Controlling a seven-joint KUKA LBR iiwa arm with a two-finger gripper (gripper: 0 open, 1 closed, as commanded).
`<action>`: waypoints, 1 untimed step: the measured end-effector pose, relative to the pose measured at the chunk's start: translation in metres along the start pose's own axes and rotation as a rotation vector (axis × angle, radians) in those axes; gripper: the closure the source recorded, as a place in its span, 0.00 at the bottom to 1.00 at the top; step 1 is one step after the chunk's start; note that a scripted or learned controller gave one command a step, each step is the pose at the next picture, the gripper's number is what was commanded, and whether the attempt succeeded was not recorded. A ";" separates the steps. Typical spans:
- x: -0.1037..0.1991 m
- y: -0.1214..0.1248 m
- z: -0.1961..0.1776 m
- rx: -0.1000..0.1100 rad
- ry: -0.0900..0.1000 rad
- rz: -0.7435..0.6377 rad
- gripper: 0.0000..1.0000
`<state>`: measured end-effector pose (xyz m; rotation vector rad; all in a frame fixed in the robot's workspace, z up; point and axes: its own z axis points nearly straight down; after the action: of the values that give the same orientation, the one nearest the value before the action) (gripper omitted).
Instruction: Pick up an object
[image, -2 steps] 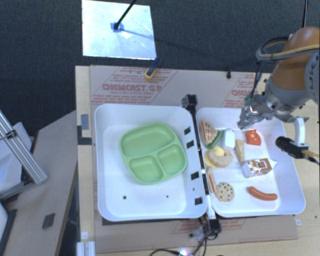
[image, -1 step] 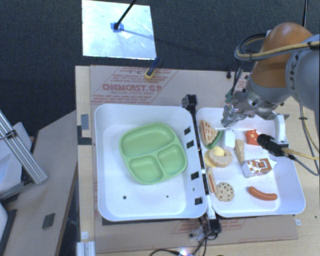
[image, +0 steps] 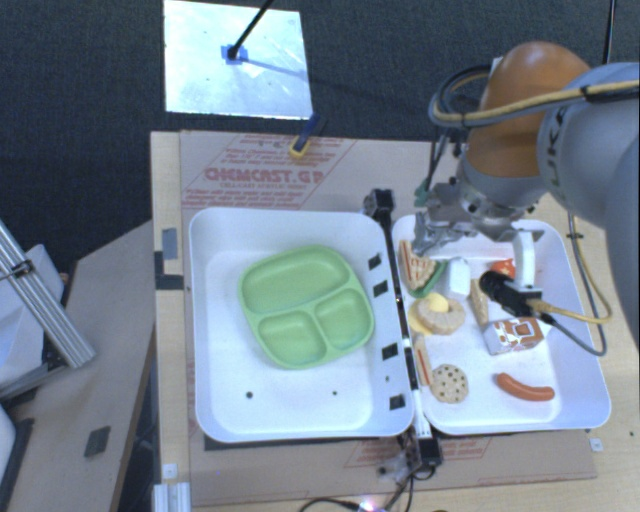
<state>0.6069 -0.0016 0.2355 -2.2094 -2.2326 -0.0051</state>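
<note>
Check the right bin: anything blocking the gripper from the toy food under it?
Nothing visible does. The gripper hangs at the back left of the right bin, right above the pizza slice. The bagel, cookie, carton and sausage lie uncovered nearer the front.

End effector low over pizza slice in right bin (green tray in left bin)

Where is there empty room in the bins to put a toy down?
The left bin has bare floor all around the green tray, widest along its front and left edges. The right bin is crowded: the pizza slice, cookie, sausage and carton fill it, leaving only its front right corner free.
</note>
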 end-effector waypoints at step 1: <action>0.058 -0.011 -0.003 0.001 0.000 0.000 1.00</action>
<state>0.5954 0.0565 0.2381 -2.2085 -2.2318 -0.0036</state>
